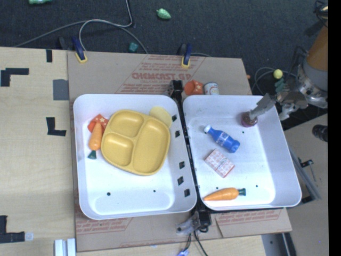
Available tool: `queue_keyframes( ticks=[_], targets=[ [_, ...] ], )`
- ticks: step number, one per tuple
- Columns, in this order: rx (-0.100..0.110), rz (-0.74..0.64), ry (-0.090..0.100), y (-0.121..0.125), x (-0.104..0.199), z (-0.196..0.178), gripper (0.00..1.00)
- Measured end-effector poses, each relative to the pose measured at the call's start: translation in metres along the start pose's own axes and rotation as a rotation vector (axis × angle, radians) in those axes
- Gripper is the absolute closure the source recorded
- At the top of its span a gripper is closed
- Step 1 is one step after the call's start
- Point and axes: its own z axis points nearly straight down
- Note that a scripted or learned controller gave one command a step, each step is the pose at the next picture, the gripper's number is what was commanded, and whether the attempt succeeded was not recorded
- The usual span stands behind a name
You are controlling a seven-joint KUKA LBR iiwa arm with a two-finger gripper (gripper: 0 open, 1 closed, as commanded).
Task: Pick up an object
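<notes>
The carrot [221, 194] at the lower edge of the right bin [266, 164] lies untouched, as do the blue bottle [221, 138] and patterned packet [219, 162]. The gripper [249, 119] sits low at the bin's upper right; whether it grasps anything, I cannot tell. Nothing looks lifted yet.

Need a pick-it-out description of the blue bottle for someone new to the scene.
Look in the right-hand white bin. Near its middle lies a small blue plastic bottle with a white cap, on its side above the pink patterned packet. It is the one blue item there.
</notes>
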Motion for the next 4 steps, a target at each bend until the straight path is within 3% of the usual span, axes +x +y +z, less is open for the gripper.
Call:
queue_keyframes(
  ticks=[1, 2, 3, 4],
  targets=[
    [-0.001, -0.001, 0.000, 0.024, 0.081, 0.144, 0.00],
    [-0.002, -0.001, 0.000, 0.040, 0.074, 0.187, 0.00],
    [-0.004, -0.001, -0.003, 0.040, 0.074, 0.177, 1.00],
    [-0.002, -0.002, 0.001, 0.037, 0.134, 0.089, 1.00]
  ],
)
